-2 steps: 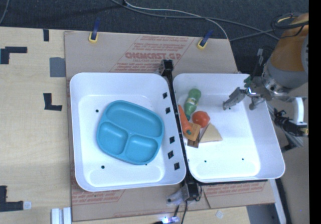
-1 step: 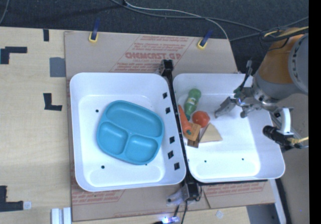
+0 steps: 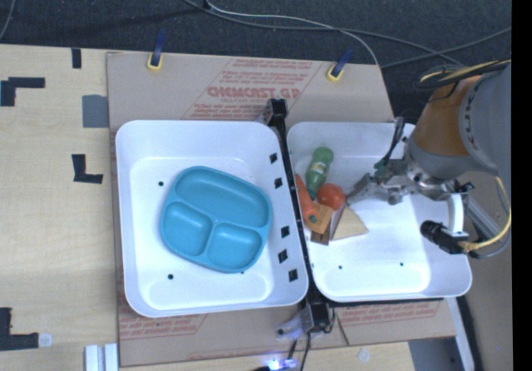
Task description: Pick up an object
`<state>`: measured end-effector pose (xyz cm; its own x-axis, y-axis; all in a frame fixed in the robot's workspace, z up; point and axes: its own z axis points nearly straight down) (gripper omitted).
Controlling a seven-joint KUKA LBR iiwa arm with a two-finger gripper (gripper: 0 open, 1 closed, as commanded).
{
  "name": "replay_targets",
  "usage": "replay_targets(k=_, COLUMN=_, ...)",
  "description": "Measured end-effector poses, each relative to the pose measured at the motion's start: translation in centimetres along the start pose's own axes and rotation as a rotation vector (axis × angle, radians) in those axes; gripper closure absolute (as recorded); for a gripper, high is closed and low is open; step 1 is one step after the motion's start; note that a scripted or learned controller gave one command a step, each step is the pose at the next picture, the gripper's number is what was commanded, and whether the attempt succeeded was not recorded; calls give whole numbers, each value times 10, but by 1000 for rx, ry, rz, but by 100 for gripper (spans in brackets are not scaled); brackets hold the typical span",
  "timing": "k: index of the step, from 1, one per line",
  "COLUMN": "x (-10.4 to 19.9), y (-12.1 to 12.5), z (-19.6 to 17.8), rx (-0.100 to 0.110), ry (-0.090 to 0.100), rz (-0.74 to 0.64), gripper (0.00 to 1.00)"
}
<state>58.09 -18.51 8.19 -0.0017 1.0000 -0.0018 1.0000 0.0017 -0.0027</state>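
The right bin (image 3: 391,278) holds a small pile of toy food at its left side: a green bottle (image 3: 318,168), a red round piece (image 3: 332,194), an orange carrot-like piece (image 3: 306,203), a brown block (image 3: 321,227) and a tan wedge (image 3: 351,225). My gripper (image 3: 366,186) hangs low inside this bin, just right of the red piece and above the tan wedge. Nothing can be seen held in it. The grey arm with its orange band (image 3: 436,132) comes in from the right.
In the left bin (image 3: 133,153) lies a blue divided plate (image 3: 218,218). A black divider (image 3: 287,195) runs between the bins. Cables cross the dark floor behind the bench, and two yellow clamps (image 3: 155,61) hold the cardboard sheet.
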Motion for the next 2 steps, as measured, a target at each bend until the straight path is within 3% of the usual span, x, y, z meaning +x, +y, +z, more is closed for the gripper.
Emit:
replay_targets(k=1, x=-1, y=1, z=-12, rx=-4, ry=-3, rz=-1, gripper=100)
replay_targets(k=2, x=2, y=3, z=-53, rx=-3, ry=2, rz=-1, gripper=100)
